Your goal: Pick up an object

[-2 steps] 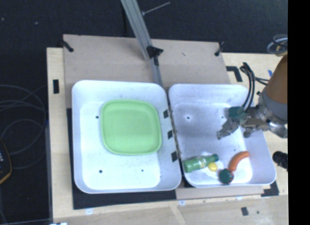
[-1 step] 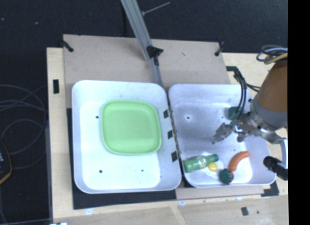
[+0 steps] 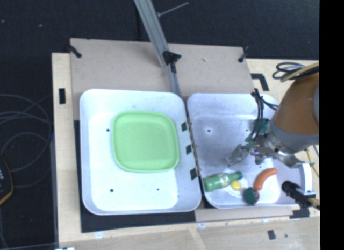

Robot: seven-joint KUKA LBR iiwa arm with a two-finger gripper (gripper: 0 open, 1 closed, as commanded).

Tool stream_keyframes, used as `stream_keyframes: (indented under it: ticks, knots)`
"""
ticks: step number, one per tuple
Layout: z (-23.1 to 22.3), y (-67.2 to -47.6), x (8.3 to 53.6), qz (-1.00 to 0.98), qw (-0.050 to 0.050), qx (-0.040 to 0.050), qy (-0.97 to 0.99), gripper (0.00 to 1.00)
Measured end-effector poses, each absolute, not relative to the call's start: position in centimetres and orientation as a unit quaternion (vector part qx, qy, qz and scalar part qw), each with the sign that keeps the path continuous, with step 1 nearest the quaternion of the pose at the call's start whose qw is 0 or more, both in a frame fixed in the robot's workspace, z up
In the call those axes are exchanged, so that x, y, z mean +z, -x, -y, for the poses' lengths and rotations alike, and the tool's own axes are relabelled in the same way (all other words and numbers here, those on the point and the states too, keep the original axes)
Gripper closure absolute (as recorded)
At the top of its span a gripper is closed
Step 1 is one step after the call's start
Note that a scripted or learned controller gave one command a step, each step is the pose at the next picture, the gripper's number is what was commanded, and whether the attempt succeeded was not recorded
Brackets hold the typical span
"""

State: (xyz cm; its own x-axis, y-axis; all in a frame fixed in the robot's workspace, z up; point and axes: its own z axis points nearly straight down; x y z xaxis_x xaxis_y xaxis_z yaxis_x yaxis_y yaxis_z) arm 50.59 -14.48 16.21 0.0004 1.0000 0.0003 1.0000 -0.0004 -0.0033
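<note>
We saw the gripper above the right bin, jaws apparently empty, aperture unclear; bottle not yet lifted.

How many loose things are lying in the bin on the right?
4, all along its near edge: a green bottle, a small yellow piece beside it, a dark green ball, and an orange carrot. The arm may hide more.

Position: fixed above the tabletop
Facing: down at a slant
Range: far enough to take in both white bins, left bin and right bin
</note>
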Motion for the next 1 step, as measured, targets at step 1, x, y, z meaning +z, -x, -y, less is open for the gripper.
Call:
stream_keyframes:
  ticks: [1]
  knots:
    - [14.55,-50.68,17.45,0.706,0.0,-0.0006,0.708,1.0]
